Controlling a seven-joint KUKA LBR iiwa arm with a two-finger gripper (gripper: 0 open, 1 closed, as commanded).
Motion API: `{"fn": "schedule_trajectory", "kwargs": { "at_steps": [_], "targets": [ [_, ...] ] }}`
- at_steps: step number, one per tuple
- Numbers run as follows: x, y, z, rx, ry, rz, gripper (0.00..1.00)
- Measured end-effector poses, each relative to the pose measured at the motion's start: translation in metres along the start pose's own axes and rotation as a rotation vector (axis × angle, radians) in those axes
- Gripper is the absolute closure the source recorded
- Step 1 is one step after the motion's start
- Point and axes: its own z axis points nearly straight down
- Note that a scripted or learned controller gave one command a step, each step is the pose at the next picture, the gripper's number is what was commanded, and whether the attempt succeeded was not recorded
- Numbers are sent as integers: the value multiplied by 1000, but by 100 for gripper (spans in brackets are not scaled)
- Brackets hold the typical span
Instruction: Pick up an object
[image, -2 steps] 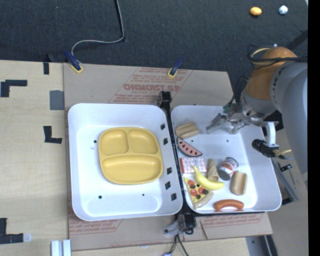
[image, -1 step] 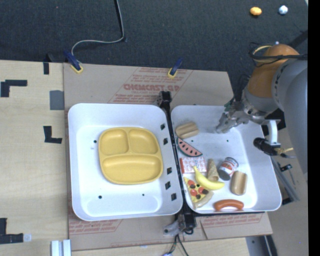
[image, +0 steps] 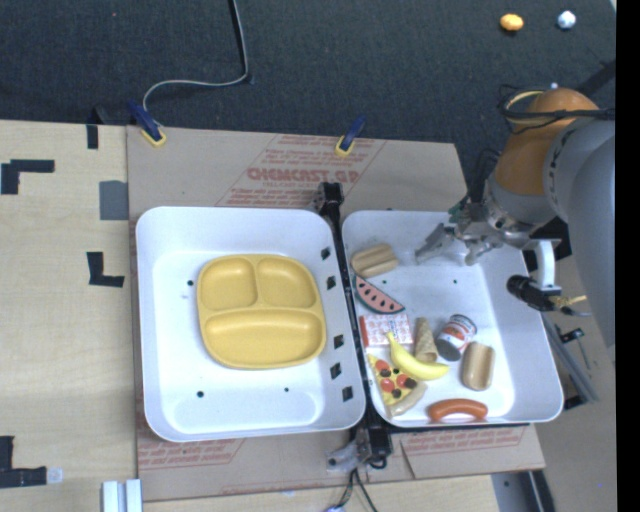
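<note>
Grey arm bent low, pincer (image: 452, 247) spread open.

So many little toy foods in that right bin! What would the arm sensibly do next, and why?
Probably lower toward the bread roll. The end effector hangs over the far part of the right bin with nothing between its fingers, and the roll is the nearest toy, lying apart from the crowded banana, pizza slice and can, so it looks easiest to grasp.
</note>
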Motion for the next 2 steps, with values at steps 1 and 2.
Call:
{"fn": "schedule_trajectory", "kwargs": {
  "at_steps": [1, 2],
  "targets": [
    [0, 0, -10, -1, 0, -1, 100],
    [0, 0, -10, -1, 0, -1, 0]
  ]
}}
